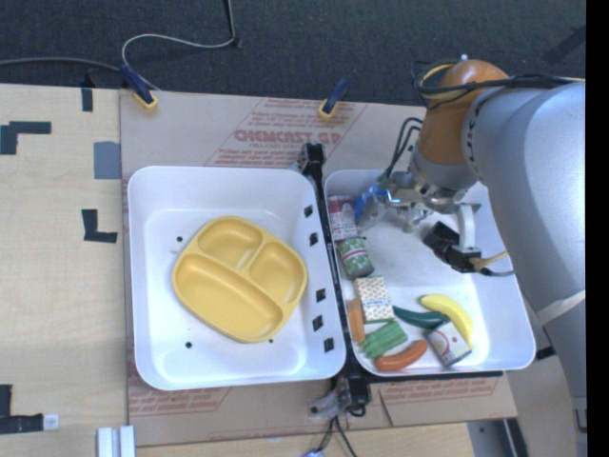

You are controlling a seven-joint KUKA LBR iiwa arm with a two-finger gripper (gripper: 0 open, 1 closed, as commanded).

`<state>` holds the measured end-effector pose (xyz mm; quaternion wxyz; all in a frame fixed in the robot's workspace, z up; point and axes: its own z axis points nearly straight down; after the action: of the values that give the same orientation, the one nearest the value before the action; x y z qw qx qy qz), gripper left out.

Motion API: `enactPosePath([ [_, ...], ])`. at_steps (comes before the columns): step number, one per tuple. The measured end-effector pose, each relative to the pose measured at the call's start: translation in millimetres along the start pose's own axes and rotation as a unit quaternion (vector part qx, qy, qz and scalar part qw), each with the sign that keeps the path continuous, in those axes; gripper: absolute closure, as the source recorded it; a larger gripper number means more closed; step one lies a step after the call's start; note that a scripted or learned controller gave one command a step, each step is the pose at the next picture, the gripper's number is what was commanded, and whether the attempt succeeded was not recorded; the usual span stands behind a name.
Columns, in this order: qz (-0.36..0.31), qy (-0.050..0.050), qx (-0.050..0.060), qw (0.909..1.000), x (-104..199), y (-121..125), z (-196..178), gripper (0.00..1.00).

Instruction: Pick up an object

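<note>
Camera view: your claw sits in the upper middle-right of the frame, over the top end of the right bin. I honestly can't tell what state it's in, since the wrist hardware and cables crowd that spot.

The stuff to grab is all in that right bin, bunched along its left wall and bottom edge. There's a small packet and a green can just below-left of the claw, then a spotted box, a carrot, a green striped piece and a sausage. A banana and a little tin sit lower right.

My take: go for whatever's closest and least crowded. The can looks like a fair bet, but it's touching the packet and sits hard against the bin wall, so you'd want to line up so one side doesn't land on the wall. The banana has more open floor around it, if you don't mind the longer reach. Come straight down and centre on it before closing.

The yellow divided plate in the left bin is well apart from the claw.

Hard to make out: what the blue bit near the claw actually is. The dark green thing beside the banana is unclear too, and the arm's big grey body covers the right side of the frame.
</note>
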<state>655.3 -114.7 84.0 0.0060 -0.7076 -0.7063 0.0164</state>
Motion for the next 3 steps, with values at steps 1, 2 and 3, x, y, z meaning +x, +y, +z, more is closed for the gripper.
enactPosePath([
  [1, 0.001, -0.003, 0.006, 1.0, 2.7, 3.5, -0.6, 0.0],
  [2, 0.001, -0.003, 0.006, 1.0, 2.4, 3.5, -0.5, 0.0],
  [3, 0.001, -0.003, 0.006, 1.0, 2.9, 3.5, -0.6, 0.0],
])
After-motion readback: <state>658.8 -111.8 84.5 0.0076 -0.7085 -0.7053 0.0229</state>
